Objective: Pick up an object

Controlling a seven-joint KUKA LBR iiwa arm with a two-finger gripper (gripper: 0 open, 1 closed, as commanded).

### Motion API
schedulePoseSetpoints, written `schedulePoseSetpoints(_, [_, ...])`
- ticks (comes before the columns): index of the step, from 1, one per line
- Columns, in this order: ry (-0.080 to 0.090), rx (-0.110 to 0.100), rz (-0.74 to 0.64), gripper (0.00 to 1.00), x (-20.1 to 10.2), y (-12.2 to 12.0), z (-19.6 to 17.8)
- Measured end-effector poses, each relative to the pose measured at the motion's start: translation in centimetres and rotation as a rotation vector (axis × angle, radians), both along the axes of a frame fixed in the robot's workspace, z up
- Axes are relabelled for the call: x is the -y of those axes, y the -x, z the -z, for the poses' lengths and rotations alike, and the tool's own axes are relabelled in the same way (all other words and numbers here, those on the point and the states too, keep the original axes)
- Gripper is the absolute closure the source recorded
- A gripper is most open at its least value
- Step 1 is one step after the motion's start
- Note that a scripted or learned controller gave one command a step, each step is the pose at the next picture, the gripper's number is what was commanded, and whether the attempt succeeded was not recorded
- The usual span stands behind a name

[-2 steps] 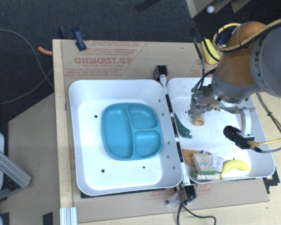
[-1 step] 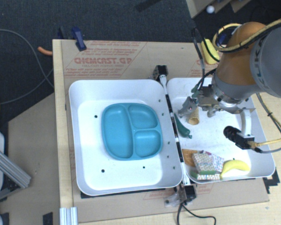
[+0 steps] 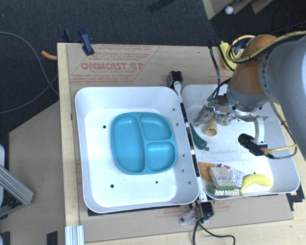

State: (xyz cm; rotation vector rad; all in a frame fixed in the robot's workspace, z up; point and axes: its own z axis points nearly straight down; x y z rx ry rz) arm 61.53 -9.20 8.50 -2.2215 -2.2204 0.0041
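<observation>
In the right bin [image 3: 275, 157], my gripper [image 3: 213, 115] hangs low over the upper left part, under the grey wrist with its orange band [image 3: 251, 70]. A small tan cork-like piece [image 3: 210, 128] lies right beneath the gripper's tip; whether they touch I cannot tell. A dark green piece [image 3: 199, 140] rests against the bin's left wall just below it. Along the front edge lie a yellow banana [image 3: 257, 181], a patterned packet [image 3: 226, 178] and an orange piece [image 3: 206, 169] partly under the packet.
The left bin [image 3: 92, 137] holds a blue divided plate [image 3: 143, 142]. A black clip with a yellow cable [image 3: 251, 144] sticks out of the wrist over the right bin's middle. Cardboard covers the bench behind the bins.
</observation>
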Motion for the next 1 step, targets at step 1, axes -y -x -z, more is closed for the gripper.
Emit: schedulePoseSetpoints(1, [0.001, 0.005, -0.001, 1.0, -0.06, -0.17, -1.16])
